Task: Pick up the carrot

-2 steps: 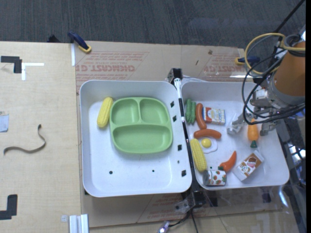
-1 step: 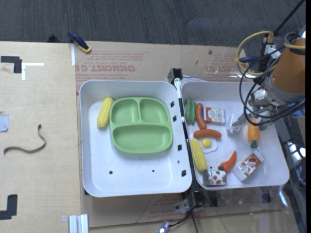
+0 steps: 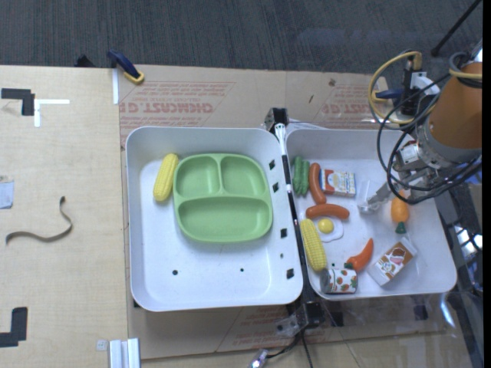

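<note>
Arm reaching into the right bin from 3 o'clock.
The hand is hanging low over the bin's middle, its tips just beside the carrot; whether they are spread or pressed together I cannot tell. The carrot is lying at the hand's 4 o'clock, near the bin's right wall, with open floor toward 12 o'clock. A chili pepper and juice carton are sitting at 6 o'clock.

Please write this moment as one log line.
gripper: above right bin | carrot: beside gripper, not held | plate: left bin
</note>
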### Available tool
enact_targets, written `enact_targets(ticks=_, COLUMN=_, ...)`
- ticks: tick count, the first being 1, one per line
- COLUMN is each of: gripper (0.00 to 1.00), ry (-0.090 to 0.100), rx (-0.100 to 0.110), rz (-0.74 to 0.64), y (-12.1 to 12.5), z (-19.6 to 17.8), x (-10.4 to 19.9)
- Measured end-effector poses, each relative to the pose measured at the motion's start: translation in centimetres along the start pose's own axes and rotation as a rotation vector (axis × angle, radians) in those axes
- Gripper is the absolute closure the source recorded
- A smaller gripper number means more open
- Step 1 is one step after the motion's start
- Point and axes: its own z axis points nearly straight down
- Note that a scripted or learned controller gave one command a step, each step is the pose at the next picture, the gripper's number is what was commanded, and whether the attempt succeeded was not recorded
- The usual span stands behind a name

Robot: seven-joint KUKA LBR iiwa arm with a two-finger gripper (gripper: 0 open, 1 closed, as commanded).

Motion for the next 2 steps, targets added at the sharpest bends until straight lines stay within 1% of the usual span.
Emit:
enact_targets(ticks=1, gripper=0.00, ry=-0.003, rx=-0.004, rz=-0.123, y=-1.09, z=0.02, x=-0.12)
enact_targets(ticks=2, gripper=0.00, ry=0.000, rx=-0.003, rz=-0.383, y=-1.84, z=0.06, x=-0.50)
